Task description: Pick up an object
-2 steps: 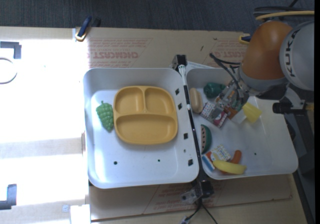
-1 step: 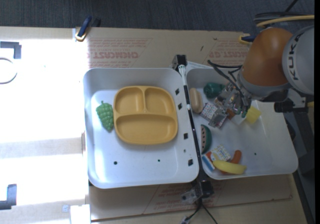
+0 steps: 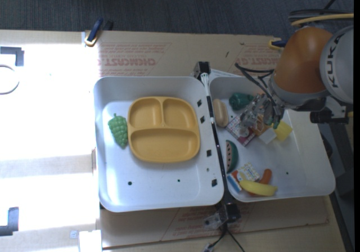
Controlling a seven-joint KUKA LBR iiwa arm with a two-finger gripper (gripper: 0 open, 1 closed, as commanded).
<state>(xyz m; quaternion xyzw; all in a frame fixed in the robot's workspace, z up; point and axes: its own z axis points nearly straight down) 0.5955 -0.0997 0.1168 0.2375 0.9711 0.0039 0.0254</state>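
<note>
My gripper (image 3: 261, 113) hangs low in the upper middle of the right bin (image 3: 315, 180), under the orange wrist band. It is right over a crumpled pink and white packet (image 3: 241, 129). Close around it lie a tan bread roll (image 3: 220, 113), a dark green toy (image 3: 241, 100), a yellow block (image 3: 283, 130) and a small white block (image 3: 267, 137). The gripper's body hides whether anything is between its tips. Nearer the front of that bin lie a watermelon slice (image 3: 231, 155), a banana (image 3: 257, 188) and a small red-orange piece (image 3: 266, 175).
The left bin (image 3: 104, 149) holds a yellow divided plate (image 3: 164, 130) with a bunch of green grapes (image 3: 118, 130) beside its left edge. Clips join the two bins along the middle wall (image 3: 211, 133). Cardboard lies under both bins.
</note>
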